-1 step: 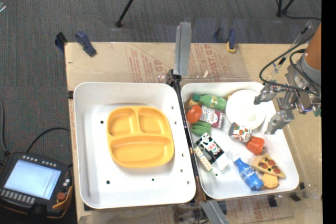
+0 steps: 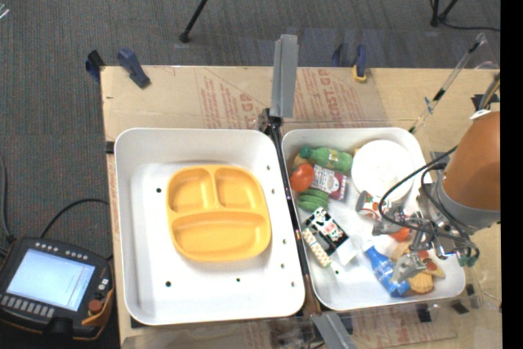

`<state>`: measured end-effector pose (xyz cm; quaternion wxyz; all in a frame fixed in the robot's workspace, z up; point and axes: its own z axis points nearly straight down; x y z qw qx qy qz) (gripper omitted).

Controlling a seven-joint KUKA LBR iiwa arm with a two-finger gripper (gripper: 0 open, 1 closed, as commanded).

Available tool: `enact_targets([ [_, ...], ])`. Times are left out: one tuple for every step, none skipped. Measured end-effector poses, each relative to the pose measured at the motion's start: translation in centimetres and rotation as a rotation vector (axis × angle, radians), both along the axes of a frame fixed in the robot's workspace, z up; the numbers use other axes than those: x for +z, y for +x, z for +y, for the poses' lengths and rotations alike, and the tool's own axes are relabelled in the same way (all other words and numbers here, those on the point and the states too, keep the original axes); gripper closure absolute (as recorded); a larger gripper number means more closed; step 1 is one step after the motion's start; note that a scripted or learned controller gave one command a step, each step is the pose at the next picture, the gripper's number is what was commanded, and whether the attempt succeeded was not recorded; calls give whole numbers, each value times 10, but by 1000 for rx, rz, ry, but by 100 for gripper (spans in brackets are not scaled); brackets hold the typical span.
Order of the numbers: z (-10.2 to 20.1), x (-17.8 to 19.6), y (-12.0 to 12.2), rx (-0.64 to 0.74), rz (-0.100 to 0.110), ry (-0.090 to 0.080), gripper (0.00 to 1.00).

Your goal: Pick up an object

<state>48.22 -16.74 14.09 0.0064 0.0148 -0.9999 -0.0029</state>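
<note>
The gripper [image 2: 425, 245] hangs low over the lower right corner of the right bin [image 2: 327, 294], directly above a blue bottle [image 2: 384, 270] whose long axis runs from upper left to lower right; whether anything sits between the fingers cannot be told, as wrist and cables hide them

Cardboard-topped bench [image 2: 212, 90], two white bins side by side, left bin [image 2: 131, 176], right bin [image 2: 327, 298], blue clamps [image 2: 131, 65] at far edge.
</note>
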Motion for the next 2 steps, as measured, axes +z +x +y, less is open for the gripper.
enact_targets([
  [2, -56, 14, 52, -9, -2, 0],
  [33, -56, 24, 61, -11, -2, 0],
])
